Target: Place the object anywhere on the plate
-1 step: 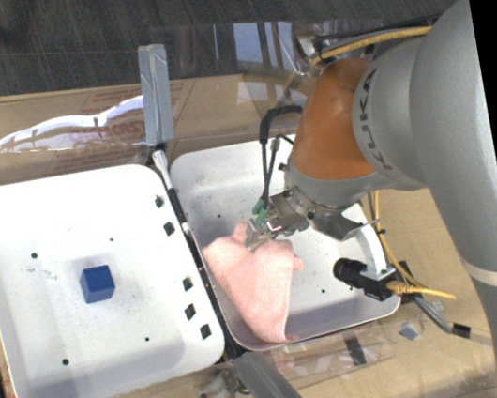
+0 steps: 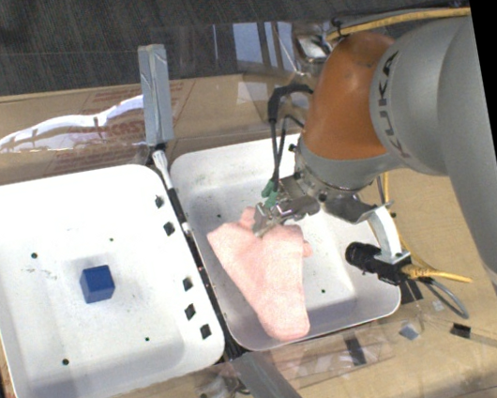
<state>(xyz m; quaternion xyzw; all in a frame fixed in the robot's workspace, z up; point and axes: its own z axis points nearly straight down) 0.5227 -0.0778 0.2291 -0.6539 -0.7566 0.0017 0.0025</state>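
Observation:
A small blue cube (image 2: 98, 283) sits on the floor of the left bin (image 2: 4, 217), a little left of its middle. In the right bin (image 2: 223, 164) lies a pale pink, flat, soft-looking piece (image 2: 268, 280), stretching from the bin's centre down to its near wall. My gripper (image 2: 273, 215) hangs over the upper end of that pink piece, far from the cube. The wrist and its orange band (image 2: 345, 100) cover the right bin's far right part.
A black ridge with clips (image 2: 188, 271) divides the two bins. A black fitting with yellow cable (image 2: 384, 263) juts out at the right bin's right wall. Brown cardboard (image 2: 56, 132) borders the bins at the back.

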